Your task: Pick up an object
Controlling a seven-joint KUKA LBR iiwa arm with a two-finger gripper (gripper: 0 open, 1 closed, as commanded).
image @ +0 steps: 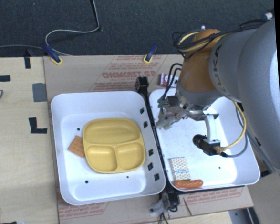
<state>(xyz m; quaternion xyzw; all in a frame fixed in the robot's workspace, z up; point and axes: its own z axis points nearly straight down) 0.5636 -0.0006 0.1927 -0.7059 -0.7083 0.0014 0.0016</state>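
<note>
My gripper [165, 118] hangs over the left part of the right bin [230, 174], close to the divider between the bins; the grey arm with its orange band covers the bin's far half. Near the bin's front edge lie a small patterned packet [180, 167] and an orange-red sausage-shaped piece [188, 183], both apart from the gripper. In the left bin [67, 138] sits a yellow sectioned plate [114, 144] with a tan cracker-like piece [76, 147] tucked at its left side.
A black clip strip [149, 127] runs between the two bins. A black cable fitting [207, 144] hangs off the arm above the right bin. Cardboard lies under both bins, with blue-yellow clamps [150, 53] at its far edge.
</note>
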